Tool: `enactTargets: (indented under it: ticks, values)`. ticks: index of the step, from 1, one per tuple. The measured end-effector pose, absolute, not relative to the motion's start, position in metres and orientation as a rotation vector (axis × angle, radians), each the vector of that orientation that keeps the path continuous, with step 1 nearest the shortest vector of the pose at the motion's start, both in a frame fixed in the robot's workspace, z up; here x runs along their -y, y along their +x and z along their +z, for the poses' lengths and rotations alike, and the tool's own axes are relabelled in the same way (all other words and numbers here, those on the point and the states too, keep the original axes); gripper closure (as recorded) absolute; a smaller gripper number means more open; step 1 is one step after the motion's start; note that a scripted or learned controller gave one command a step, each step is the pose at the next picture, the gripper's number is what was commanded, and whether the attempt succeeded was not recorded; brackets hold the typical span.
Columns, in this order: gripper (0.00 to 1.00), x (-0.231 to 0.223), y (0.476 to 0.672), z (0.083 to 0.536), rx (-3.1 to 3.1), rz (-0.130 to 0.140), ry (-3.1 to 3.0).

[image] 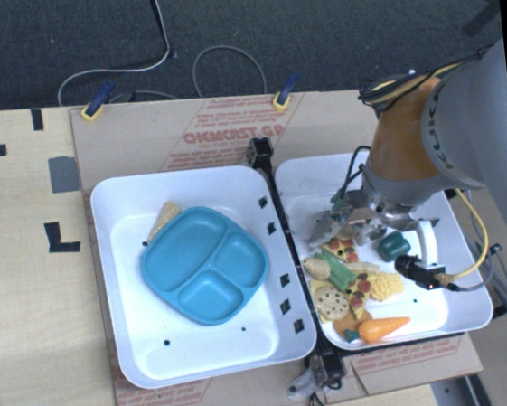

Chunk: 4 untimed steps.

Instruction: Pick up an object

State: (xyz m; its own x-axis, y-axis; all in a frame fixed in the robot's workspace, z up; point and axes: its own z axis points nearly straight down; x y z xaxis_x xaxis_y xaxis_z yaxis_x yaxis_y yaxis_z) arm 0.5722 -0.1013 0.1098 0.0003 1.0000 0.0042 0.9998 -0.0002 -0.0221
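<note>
1. Well left of the pincer we see a blue plate (206, 264) lying in the left bin (129, 348).
2. Just left of and below the pincer, a pile of toy food (345, 287) lies in the right bin (470, 309); a carrot (383, 326) sits lowest.
3. The pincer (357, 217) hangs over the pile; whether it is apart or together we cannot tell.
4. A teal piece (392, 246) lies just right of it.
</note>
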Motion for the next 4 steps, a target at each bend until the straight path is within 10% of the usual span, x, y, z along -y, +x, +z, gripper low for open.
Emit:
enactTargets:
  ticks: [2, 3, 4]
  values:
    - [0.0, 0.107, 0.6, 0.087, 2.223, -0.001, -2.221]
    - [0.0, 0.11, 0.585, 0.087, 2.23, -0.007, -2.225]
    - [1.0, 0.111, 0.587, 0.101, 2.234, -0.013, -2.23]
